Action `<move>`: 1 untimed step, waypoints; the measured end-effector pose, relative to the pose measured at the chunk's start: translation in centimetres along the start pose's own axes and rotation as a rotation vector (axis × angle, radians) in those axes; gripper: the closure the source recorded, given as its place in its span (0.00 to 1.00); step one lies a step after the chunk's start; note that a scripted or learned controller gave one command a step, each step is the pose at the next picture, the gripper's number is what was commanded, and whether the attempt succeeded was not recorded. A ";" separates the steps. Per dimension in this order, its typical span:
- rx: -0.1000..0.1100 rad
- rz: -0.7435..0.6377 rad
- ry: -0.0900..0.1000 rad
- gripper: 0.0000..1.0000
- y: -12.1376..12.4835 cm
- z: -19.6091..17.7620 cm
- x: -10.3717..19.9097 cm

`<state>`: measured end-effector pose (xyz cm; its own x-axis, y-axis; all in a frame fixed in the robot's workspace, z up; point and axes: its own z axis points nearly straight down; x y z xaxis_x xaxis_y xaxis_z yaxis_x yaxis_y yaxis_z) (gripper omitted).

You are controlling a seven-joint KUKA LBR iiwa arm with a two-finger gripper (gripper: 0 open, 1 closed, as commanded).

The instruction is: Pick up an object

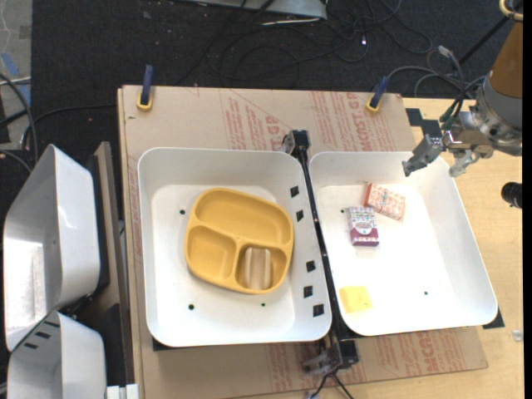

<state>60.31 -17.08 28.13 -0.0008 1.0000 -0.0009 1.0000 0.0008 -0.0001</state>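
The arm comes in at the upper right of the frame, its claw (438, 158) spread and holding nothing above the far right corner of the right bin (465, 248). A pink packet (386, 201), a purple packet (362, 225) and a yellow square (356, 299) lie in that bin.

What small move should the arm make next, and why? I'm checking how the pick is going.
Probably travel left and down toward the orange packet. The gripper hangs open above the right bin's far edge with nothing between its fingers, and that packet lies closest.
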 end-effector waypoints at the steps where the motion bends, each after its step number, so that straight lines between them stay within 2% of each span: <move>1: 0.004 0.002 0.001 0.00 0.6 5.1 -0.7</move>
<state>60.95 -17.81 23.02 0.0015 1.0000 -0.0003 1.0000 -0.0015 -0.0037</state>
